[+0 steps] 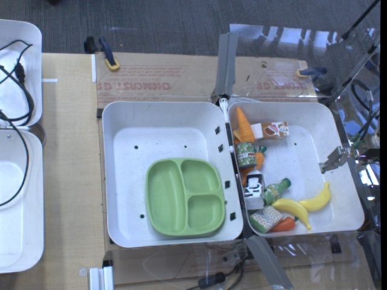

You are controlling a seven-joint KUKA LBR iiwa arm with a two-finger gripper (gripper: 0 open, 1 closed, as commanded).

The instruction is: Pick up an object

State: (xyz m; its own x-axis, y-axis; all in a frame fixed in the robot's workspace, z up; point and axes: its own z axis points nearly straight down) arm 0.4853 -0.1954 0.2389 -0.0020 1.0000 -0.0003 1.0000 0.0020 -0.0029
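Pincer, apparently low, over right bin's right rim.

Bright even overhead light, soft shadows, window glare upper right, slightly soft focus

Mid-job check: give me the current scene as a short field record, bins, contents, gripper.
left bin: shallow white bin holding a green three-compartment plastic tray
right bin: shallow white bin with toy food piled along its left wall
items: two yellow bananas, orange carrot, small green can, green bottle
gripper: two-finger gripper above right bin's right side, nothing visibly held
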